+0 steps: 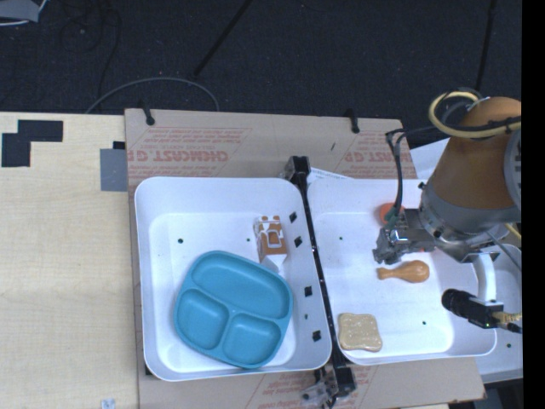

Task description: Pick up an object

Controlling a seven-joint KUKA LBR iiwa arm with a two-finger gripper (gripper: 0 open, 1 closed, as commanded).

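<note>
The light wooden bench (pixel 60 254) carries a brown cardboard sheet (pixel 255 143) printed with red lettering, and on that sheet sit two shallow white plastic bins side by side. The left bin (pixel 162 220) holds a large blue plastic plate with three compartments (pixel 232 308), lying against the bin's near edge and spreading toward its near right corner; just beyond the plate, by the bin's right wall, stands a small brown-and-white block-shaped toy (pixel 271 236). The grey arm with its orange band (pixel 479 164) reaches over the right bin (pixel 341 254) from the right edge, and its dark two-finger gripper (pixel 392 247) hangs near the bin's middle — how wide it stands cannot be told, and nothing can be seen held in it. Just beside the gripper, toward the near edge, lies a tan drumstick-shaped toy (pixel 407 272). A pale beige toast-shaped slice (pixel 359 332) rests at the near left corner of the right bin. A small orange object (pixel 386 212) peeks out behind the gripper, toward the far edge — mostly hidden.
</note>
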